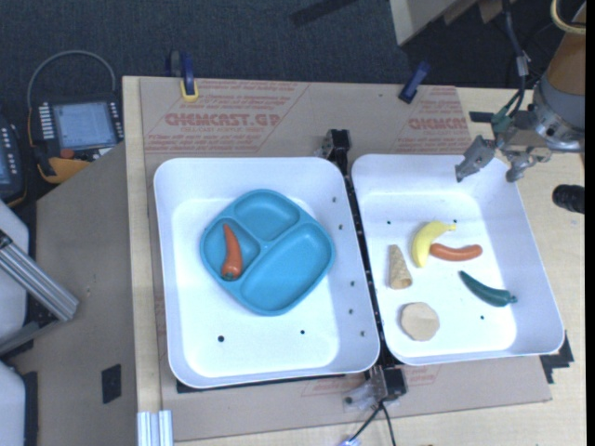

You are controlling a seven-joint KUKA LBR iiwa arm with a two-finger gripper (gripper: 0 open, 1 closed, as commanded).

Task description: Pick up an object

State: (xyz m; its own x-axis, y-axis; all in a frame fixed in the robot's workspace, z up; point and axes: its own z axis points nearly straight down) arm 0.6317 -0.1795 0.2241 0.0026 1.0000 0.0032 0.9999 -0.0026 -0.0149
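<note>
yellow banana (pixel 429 240) touches red sausage (pixel 456 253), beside green pepper (pixel 486 289).

Robotics lab: teach pendant (pixel 82 124), clamped bench board (pixel 279 110), white bins (pixel 186 342)

Grey arm (pixel 558 100) with an orange band; metal-grey two-fingered hand (pixel 493 163) (dark cable trailing above).

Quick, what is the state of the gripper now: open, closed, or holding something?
Gripper: open, fingers spread, holding nothing, above the far edge of the right bin.
</note>
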